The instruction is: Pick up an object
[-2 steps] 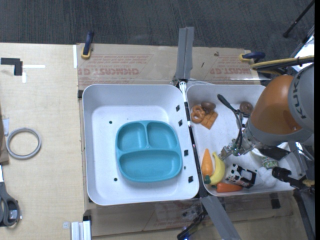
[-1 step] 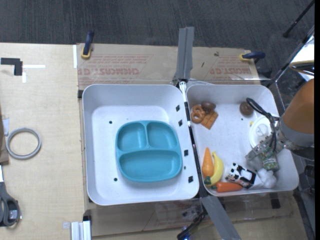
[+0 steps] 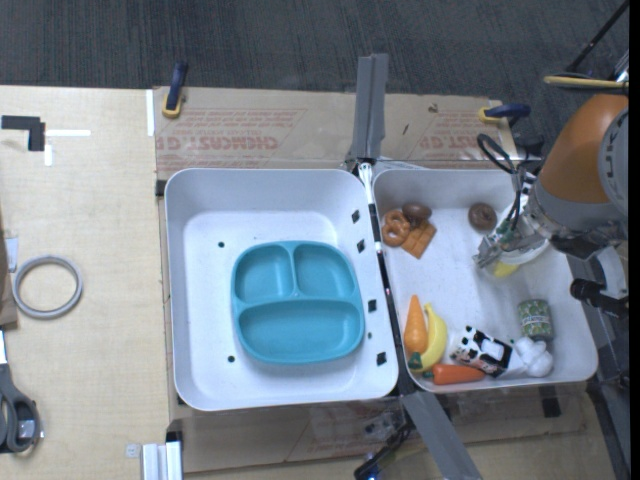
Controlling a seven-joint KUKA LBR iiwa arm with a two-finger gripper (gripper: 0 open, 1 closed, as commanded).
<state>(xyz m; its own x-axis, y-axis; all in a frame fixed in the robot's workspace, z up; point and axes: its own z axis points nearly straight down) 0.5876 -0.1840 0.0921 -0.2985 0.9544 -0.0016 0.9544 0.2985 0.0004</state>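
wooden bench (image 3: 80, 188) bears two white bins (image 3: 190, 268); dark carpet behind; jaws' state unclear.

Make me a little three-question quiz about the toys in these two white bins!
1. True or false: the blue divided plate lies in the left bin.
2. Which sits beside the banana? A) carrot B) green can C) roll of tape
3. Fill in: the gripper hovers over the ____ bin.

Key: 1 true; 2 A; 3 right.
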